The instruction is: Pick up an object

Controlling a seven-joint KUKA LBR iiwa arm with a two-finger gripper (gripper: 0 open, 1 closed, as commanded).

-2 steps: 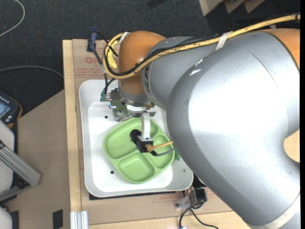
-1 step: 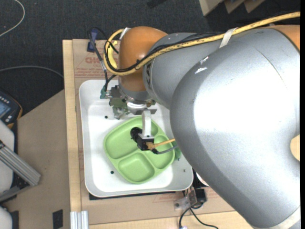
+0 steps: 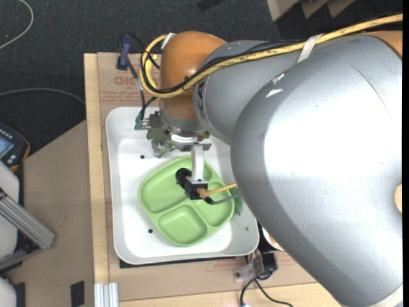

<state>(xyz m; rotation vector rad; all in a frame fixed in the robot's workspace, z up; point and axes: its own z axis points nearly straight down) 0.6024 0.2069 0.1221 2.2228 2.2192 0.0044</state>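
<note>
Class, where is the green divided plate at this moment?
In the camera view, the green divided plate lies in the left-hand white bin, toward its front edge, partly under the grey arm.

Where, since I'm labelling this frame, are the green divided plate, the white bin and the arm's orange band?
green divided plate (image 3: 182,226): camera view, floor of its lowest compartment.
white bin (image 3: 126,184): camera view, bare floor left of the plate.
orange band (image 3: 185,56): camera view, middle of its rounded shell.
</note>
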